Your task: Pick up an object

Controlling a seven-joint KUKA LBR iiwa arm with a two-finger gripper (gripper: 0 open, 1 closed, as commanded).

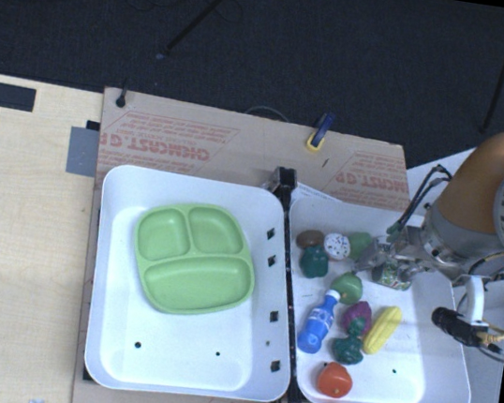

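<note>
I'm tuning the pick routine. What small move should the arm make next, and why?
Probably lower the gripper a little toward the toys: it sits at the right bin's upper edge, beside the green toy and the small clock, with nothing visibly held.

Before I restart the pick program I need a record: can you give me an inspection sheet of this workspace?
Surface: two white bins side by side on cardboard.
Job's things: right bin holds a blue bottle, corn, tomato, small clock, other small toys.
Clutter: green tray in left bin.
Grippers: gripper low over right bin's far end; grasp unclear.
Cables: dark cables beside the wrist.
Surroundings: dark floor, blue-yellow clamp.
</note>
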